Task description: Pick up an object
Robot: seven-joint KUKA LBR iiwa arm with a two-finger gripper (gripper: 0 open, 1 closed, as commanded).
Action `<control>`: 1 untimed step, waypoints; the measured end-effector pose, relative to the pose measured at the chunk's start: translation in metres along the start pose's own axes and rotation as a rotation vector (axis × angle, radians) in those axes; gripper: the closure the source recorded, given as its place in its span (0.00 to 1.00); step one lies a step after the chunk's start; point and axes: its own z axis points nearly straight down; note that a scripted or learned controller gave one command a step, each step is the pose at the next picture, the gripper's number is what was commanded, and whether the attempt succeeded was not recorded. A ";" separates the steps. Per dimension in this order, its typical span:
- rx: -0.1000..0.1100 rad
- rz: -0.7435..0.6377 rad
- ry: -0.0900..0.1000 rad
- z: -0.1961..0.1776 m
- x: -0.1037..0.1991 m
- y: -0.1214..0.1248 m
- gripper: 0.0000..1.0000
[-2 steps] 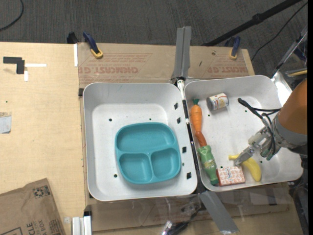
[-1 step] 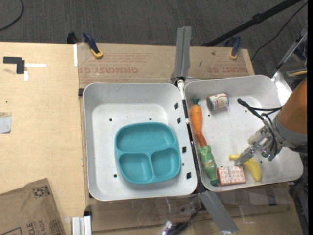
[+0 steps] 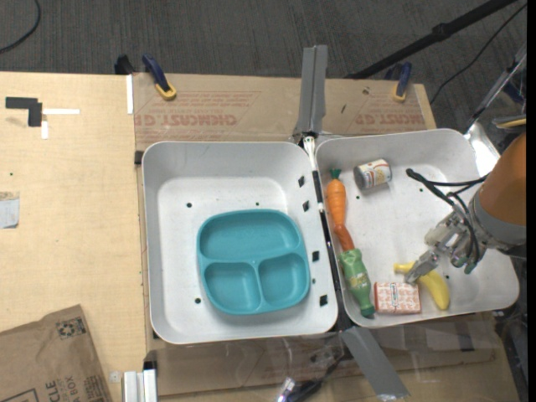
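Low in the right bin, pincer narrowly parted over banana, near front rim.

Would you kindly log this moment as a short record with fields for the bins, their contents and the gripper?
left bin: holds a teal divided plate
right bin: holds a carrot, green bottle, small can, red-and-white box, banana
carrot and bottle: lying along the right bin's left wall
gripper: low over the right bin, right above the banana
grasp: nothing visibly held
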 end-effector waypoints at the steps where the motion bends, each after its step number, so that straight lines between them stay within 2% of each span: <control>1: 0.019 -0.203 0.024 -0.127 -0.005 -0.027 0.00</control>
